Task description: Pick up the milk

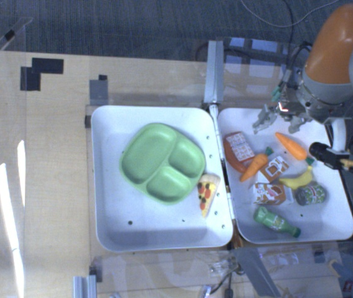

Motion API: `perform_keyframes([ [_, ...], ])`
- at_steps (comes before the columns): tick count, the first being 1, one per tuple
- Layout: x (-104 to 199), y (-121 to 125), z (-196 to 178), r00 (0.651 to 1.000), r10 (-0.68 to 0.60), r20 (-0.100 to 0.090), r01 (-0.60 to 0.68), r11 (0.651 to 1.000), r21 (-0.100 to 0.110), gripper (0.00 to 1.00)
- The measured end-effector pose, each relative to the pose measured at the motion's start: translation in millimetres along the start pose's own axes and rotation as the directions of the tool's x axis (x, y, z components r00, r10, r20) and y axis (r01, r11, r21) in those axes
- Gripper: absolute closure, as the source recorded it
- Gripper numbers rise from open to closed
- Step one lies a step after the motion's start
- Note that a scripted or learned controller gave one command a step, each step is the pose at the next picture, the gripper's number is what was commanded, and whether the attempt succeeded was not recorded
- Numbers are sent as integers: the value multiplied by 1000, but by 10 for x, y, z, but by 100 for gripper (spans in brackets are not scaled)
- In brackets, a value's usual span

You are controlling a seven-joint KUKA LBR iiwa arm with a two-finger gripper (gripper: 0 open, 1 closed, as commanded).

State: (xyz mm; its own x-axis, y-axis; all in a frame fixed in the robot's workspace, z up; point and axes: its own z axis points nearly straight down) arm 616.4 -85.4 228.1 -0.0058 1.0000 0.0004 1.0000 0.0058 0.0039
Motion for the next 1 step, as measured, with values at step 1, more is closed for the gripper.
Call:
perform_keyframes([
  [1, -116, -943, 1199, 999, 45, 0, -45, 999, 2, 0],
])
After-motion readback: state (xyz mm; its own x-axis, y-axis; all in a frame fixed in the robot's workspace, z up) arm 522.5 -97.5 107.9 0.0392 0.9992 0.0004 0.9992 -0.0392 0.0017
